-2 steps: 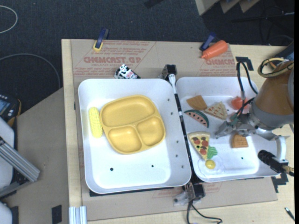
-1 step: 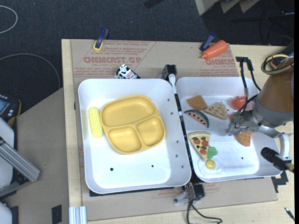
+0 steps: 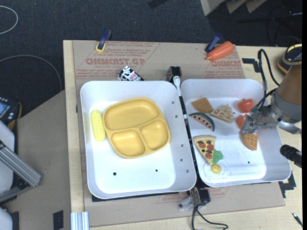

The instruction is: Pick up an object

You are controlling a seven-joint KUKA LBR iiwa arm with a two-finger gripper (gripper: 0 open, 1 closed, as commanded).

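My gripper [image 3: 250, 124] hangs low over the right side of the right bin [image 3: 268, 169]. It is right above a small red piece [image 3: 241, 121] and just over a waffle-patterned orange wedge [image 3: 250, 141]. A red tomato [image 3: 246, 105] lies a little behind it. Further left in this bin are a brown toast piece [image 3: 202, 105], a triangular sandwich [image 3: 223, 113], a watermelon slice [image 3: 204, 120], a pizza slice [image 3: 206, 146], a green bit [image 3: 218, 155] and a fried egg [image 3: 216, 168]. I see nothing lifted off the bin floor.
The left bin [image 3: 139, 181] holds a yellow divided plate [image 3: 135, 126] and a corn cob [image 3: 98, 124]. On the bench behind the bins lie an orange carrot [image 3: 220, 51], a black-and-white toy [image 3: 128, 74] and a blue-yellow clamp [image 3: 102, 41]. A black clip [image 3: 174, 73] sits between the bins.
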